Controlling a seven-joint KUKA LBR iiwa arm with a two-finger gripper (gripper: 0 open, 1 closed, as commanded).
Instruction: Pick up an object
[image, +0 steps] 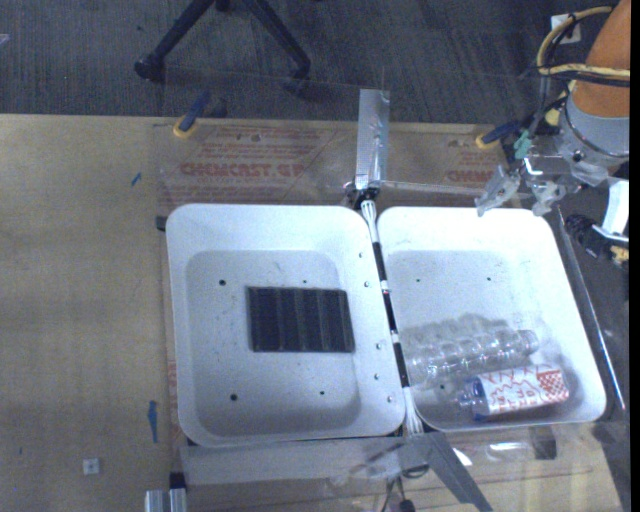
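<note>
My gripper (516, 200) hangs over the far right corner of the right bin (470, 245), well above its floor. Its two pale fingers stand apart and open, with nothing between them. A clear ribbed plastic bottle (470, 349) lies on its side at the near end of that bin. Next to it, closer to the front rim, lies a second bottle with a red and white label (520, 390). A dark ribbed rectangular block (300, 319) lies flat in the middle of the left bin (200, 300).
A metal bracket (372, 140) stands upright behind the seam between the bins. Yellow cables and the orange band of the arm (605, 60) fill the top right corner. A wooden bench (80, 300) surrounds the bins.
</note>
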